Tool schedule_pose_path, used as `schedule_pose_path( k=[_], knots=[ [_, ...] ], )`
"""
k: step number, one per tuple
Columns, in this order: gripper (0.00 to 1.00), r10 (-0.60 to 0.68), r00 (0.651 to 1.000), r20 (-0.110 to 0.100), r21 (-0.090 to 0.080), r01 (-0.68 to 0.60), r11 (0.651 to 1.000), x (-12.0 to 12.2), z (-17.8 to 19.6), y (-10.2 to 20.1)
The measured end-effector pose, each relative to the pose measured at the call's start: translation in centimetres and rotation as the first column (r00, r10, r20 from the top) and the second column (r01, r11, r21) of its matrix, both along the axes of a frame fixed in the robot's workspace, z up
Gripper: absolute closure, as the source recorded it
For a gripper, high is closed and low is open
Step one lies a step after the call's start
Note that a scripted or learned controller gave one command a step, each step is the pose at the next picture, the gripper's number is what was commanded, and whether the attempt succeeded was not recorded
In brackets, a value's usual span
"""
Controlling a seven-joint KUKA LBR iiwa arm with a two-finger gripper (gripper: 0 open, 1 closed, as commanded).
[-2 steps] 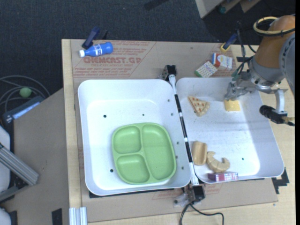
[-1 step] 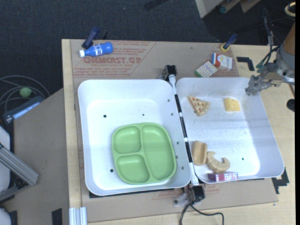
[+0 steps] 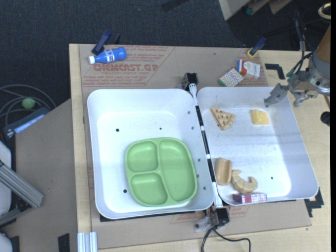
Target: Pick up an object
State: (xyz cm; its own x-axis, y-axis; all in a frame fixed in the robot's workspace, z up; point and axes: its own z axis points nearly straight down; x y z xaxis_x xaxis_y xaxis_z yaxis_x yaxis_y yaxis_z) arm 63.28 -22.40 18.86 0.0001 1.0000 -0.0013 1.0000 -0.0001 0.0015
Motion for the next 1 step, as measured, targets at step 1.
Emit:
schedule_pose_path(
  k=[1],
  knots=[
    [0.0,0.001,1.0,-0.004,0.004,-0.001,1.0,3.34,-7.29,7.25]
  ],
)
